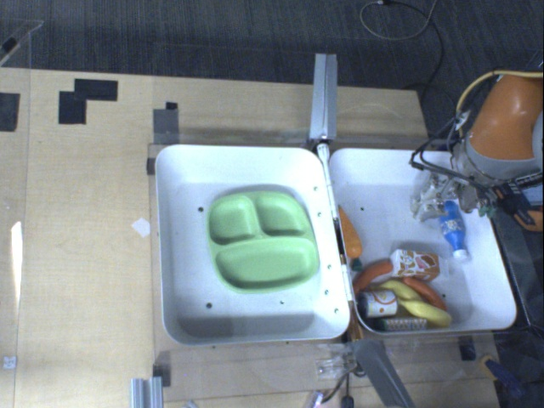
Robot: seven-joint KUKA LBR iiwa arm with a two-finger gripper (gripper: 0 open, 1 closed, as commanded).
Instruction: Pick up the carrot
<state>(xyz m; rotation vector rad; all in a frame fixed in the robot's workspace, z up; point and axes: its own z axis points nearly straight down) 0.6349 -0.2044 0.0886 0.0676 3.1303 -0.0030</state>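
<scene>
Item 1, carrot [349,237]: orange, lying lengthwise against the left wall of the right bin [501,308], about halfway along that wall, tip pointing to the far side. I see nothing touching it from above.

Item 2, near-left corner cluster in the same bin, just below the carrot: a hot dog [374,272], a small printed packet [415,263] resting on it, a banana [416,306] and a dark can [378,305], all crowded together and touching.

Item 3, blue bottle [453,230]: lying tilted in the far right part of the right bin, well apart from the carrot, just below the gripper.

Item 4, gripper [435,201]: hanging over the far right part of the right bin, under the arm's orange band [507,126]. From my seat I cannot tell how its claw stands; the metal parts blur together, and I see no item clearly in its grasp.

Item 5, left bin [170,228]: holds 1 green tray [263,238] with 3 compartments, sitting at its middle.
</scene>
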